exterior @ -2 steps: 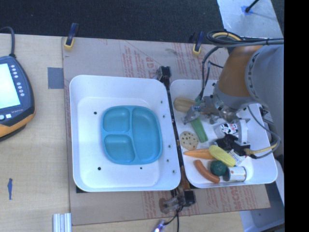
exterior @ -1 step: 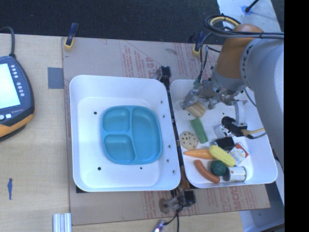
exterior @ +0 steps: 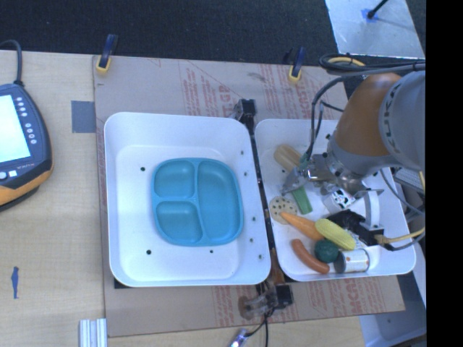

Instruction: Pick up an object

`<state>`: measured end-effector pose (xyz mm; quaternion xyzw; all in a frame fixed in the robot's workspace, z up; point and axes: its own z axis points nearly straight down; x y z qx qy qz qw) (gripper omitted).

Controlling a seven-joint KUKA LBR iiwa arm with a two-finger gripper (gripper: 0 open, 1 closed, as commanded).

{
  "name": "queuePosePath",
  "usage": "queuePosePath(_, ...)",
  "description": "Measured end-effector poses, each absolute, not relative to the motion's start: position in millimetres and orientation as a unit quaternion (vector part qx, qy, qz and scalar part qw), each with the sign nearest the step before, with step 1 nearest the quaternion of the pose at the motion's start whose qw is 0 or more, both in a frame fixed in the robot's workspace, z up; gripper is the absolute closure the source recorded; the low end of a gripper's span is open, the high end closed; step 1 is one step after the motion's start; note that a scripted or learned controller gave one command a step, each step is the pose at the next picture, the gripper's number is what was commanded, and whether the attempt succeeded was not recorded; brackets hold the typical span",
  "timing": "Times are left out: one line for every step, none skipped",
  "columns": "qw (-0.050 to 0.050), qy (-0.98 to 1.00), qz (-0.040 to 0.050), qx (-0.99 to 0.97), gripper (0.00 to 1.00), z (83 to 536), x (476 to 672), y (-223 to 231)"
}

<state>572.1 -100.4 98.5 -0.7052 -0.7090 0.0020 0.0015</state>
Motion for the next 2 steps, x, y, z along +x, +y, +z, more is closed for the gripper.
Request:
queuePosePath(0.001, -0.709, 0.0013, -0.706, 0.00, 92, 561.3, -92)
queuePosePath(0.001, -0.709, 0.0022, -0.705, 1.00, 102, 561.6, -93)
